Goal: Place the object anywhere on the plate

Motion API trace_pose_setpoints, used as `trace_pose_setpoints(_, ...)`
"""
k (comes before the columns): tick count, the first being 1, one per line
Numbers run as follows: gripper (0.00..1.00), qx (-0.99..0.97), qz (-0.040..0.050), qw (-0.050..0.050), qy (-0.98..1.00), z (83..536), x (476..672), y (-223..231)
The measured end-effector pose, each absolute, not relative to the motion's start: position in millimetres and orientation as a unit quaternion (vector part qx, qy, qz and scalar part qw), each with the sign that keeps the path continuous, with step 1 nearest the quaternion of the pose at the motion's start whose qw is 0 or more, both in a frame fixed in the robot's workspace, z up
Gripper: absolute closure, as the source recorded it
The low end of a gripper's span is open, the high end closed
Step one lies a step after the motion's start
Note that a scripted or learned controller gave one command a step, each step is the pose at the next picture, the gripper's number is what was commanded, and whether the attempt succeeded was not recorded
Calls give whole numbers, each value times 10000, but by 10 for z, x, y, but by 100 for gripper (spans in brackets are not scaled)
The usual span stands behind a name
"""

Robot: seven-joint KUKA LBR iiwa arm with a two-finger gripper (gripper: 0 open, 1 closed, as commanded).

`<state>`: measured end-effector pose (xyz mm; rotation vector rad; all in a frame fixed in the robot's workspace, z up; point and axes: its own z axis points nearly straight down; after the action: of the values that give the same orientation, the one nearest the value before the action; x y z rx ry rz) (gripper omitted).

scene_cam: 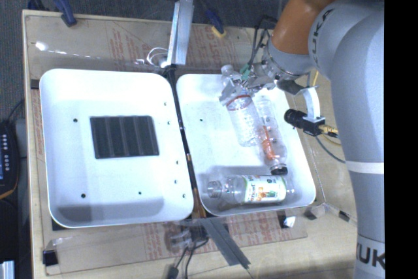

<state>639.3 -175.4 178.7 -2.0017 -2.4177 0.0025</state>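
The gripper (pixel 250 77) is seen at the far edge of the right bin (pixel 196 140), low over the neck end of a clear bottle (pixel 240 115). How wide it is set cannot be told, since that end is lost among the bottle's cap and the cabling, and whether the bottle is held cannot be told either. The grey arm (pixel 356 75), with its orange band (pixel 297 26), is brought in across the bin's right rim.

The clear bottle is laid at a slant in the far half of the right bin, neck toward the far wall. Just beside it on the right, a second bottle with an orange-red label (pixel 271 139) is laid nearly parallel, its dark cap toward the near right corner. A third bottle with a green and orange label (pixel 251 189) is laid along the near wall, close against it. A bare strip of bin floor is left down the left side of this bin, next to the wall shared with the left bin (pixel 59 173).

The plate (pixel 124 136), a dark ridged rectangle, is set flat near the middle of the left bin, well apart from all three bottles. White floor is left open around it on every side, widest toward the near edge.
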Motion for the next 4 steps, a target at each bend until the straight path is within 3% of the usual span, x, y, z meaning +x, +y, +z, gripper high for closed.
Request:
trace_pose_setpoints(1, 100, -5450, 10, 15, -8384, 2222, 6133, -880)
trace_pose_setpoints(2, 100, -4619, 12, 19, -8869, 1912, 5867, -202)
trace_pose_setpoints(3, 100, -3880, 14, 20, -9216, 2066, 5648, 525)
trace_pose_setpoints(4, 100, -3942, -4, -12, -9190, 3358, 5977, 543)
